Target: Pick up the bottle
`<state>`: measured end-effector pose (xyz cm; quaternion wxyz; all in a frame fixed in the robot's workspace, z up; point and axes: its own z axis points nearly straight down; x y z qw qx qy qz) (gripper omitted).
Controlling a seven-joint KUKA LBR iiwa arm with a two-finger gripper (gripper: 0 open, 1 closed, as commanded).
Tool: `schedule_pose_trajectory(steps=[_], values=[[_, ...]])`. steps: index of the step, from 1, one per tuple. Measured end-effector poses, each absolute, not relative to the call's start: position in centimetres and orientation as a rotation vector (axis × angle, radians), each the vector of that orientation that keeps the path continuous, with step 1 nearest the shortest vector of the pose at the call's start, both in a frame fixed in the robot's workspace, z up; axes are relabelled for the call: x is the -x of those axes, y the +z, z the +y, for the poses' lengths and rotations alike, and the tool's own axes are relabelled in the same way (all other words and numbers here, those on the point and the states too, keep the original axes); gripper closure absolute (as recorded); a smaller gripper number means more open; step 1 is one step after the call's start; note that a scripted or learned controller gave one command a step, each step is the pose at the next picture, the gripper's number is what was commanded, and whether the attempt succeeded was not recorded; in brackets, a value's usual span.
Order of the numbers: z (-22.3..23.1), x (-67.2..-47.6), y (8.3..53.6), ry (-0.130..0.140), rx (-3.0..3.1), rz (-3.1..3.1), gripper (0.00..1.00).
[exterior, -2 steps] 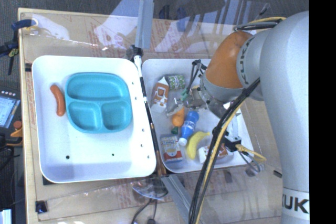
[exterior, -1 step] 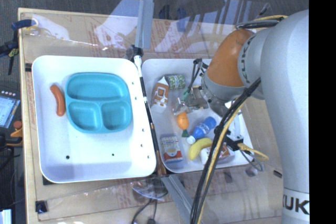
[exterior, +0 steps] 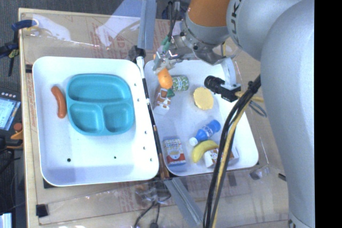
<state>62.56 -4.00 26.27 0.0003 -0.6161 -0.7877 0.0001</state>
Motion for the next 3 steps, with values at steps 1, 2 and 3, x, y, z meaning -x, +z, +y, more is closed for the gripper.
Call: schedule_pose_trajectory(steps=[1, 2, 3], values=[[-4.0, -62.6, 26.3, 0.001, 1.936, -2.474, 0.00], [-11.5, -57.8, 9.6, 0.008, 2.193, -2.242, 0.00], [-11.4, -63.9, 9.0, 0.003, 2.194, -2.243, 0.00]])
